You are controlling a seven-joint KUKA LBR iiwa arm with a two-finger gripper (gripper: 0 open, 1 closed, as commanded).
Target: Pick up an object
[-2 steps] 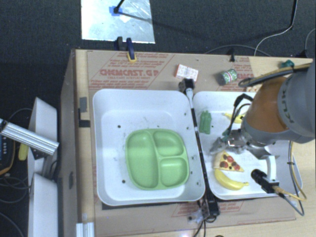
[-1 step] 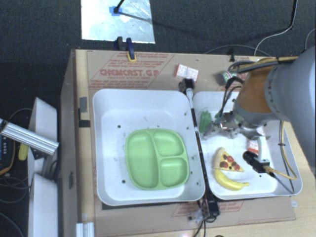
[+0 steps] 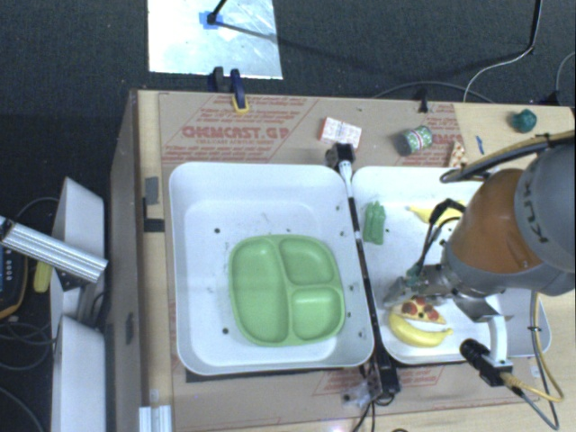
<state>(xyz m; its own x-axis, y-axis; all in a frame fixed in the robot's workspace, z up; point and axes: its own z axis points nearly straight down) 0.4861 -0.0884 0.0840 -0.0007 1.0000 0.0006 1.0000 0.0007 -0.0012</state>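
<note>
Arm (image 3: pixel 504 232): the grey KUKA arm with its orange band is reaching in from the right and is hanging low over the right bin, probably because the program is going down for a grasp there.

Left bin (image 3: pixel 202 196): it is holding one green divided plate (image 3: pixel 288 288) with three compartments; the plate is lying flat, a little toward the right wall, and its compartments are bare.

Right bin (image 3: pixel 396 196): it is holding the small things. A green toy (image 3: pixel 373 222) is lying just beside the divider between the bins. A small yellow piece (image 3: pixel 419 212) is resting further back, partly under the cables of the arm.

Banana (image 3: pixel 418 331): it is lying near the front wall of the right bin, curved side toward the front.

Pizza slice (image 3: pixel 419 311): this toy slice, red and yellow, is lying just behind the banana and touching it.

Gripper (image 3: pixel 412 286): it is hovering just above the pizza slice. I cannot tell how it is set, since the wrist is hiding much of it, and nothing is visibly being gripped.

Task's thing: I judge the pizza slice or the banana is the likely target, both in the front of the right bin, not lifted yet.
</note>
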